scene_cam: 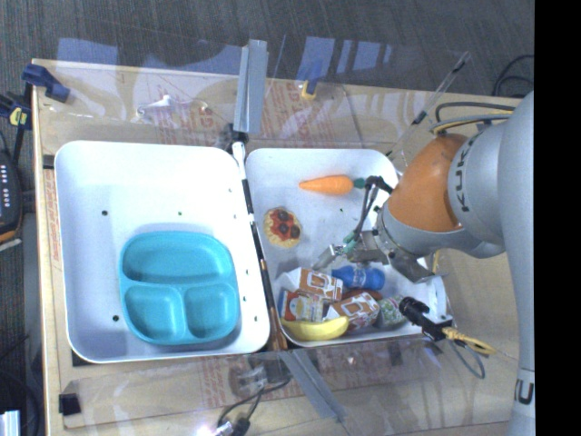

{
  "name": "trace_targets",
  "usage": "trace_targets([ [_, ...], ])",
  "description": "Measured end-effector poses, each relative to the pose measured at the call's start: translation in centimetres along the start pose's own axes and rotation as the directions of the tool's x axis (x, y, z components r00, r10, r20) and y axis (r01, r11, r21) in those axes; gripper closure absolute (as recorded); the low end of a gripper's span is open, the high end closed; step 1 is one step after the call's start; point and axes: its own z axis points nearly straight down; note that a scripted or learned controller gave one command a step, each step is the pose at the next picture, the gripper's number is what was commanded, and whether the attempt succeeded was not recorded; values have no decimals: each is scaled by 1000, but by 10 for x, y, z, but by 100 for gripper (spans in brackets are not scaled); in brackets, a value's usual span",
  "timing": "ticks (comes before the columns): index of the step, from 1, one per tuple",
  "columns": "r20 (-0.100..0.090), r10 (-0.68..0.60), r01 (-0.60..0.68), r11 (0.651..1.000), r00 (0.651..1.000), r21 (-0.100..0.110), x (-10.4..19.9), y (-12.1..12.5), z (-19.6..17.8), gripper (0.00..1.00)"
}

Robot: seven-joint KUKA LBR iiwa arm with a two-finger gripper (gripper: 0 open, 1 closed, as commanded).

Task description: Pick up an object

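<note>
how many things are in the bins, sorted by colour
Blue: 2, the divided tray and the bottle
Orange: 1, the carrot
Yellow: 1, the banana
Mixed red and yellow: 1, the small pizza
Printed cartons, orange and white: 3
Total: 8 that can be told apart

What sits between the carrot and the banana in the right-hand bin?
In the camera view, between the carrot and the banana lie a small round pizza toy and a pile of snack boxes.
</note>
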Motion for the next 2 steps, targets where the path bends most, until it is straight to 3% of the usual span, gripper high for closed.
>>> trace_targets([
  [1,0,-6,6,1000,1000,-1,0,1,-11,100],
  [2,1,-44,44,999,999,-1,40,47,0,100],
])
